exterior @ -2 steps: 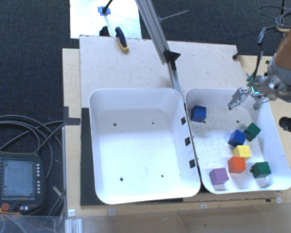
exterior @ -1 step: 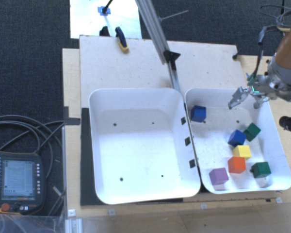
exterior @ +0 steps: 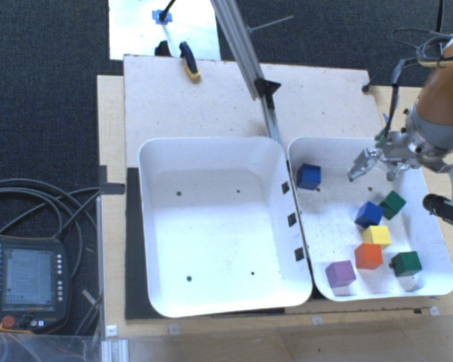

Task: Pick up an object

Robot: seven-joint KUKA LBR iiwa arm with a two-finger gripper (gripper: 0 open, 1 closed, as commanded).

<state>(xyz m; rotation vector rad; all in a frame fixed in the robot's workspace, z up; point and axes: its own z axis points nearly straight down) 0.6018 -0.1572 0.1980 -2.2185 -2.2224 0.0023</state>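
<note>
Camera view looks down on two white bins set edge to edge, so that a thing lifted from one has a short way to the other. The left bin (exterior: 211,225) fills the middle of the frame; the right bin (exterior: 340,210) sits at the right and holds all the blocks. A blue cube (exterior: 309,176) lies alone near that bin's upper left wall. The others cluster toward the lower right: a second blue cube (exterior: 368,214) touching or just beside a dark green cube (exterior: 393,204), a yellow cube (exterior: 377,235) above an orange cube (exterior: 368,256), a purple cube (exterior: 340,274) near the front wall, and another green cube (exterior: 406,263) at the far right.

The gripper (exterior: 379,161) hangs over the upper right of this bin, above the cluster, with nothing visible between its fingers; whether the jaws are spread or closed I cannot tell. Its place suggests an approach toward the clustered blocks, whose closeness could foul a grasp.
</note>
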